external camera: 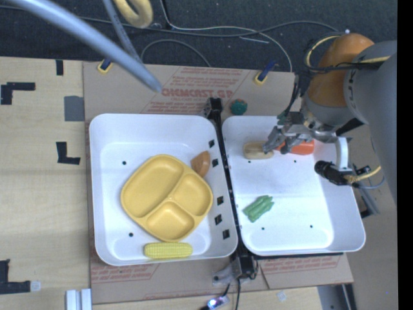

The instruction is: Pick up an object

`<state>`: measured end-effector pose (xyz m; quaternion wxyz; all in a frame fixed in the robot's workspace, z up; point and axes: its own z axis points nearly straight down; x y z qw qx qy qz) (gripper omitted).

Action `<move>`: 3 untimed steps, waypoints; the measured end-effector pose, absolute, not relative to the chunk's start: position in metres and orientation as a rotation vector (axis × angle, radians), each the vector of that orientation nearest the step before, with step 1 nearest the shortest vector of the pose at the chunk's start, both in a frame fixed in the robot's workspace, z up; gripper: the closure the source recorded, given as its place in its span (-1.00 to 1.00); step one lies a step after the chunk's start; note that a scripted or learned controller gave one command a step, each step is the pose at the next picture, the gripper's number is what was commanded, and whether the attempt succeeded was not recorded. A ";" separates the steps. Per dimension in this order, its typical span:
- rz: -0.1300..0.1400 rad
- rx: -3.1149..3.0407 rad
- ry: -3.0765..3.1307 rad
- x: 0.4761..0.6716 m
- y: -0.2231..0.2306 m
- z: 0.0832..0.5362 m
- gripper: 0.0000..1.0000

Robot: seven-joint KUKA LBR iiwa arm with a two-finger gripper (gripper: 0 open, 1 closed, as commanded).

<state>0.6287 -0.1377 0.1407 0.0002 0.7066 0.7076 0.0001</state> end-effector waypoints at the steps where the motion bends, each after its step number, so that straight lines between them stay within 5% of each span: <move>1: 0.002 2.218 2.221 0.635 -0.144 0.188 1.00; 2: 0.001 2.219 2.222 0.637 -0.141 0.230 1.00; 3: 0.000 2.216 2.229 0.632 -0.086 0.239 1.00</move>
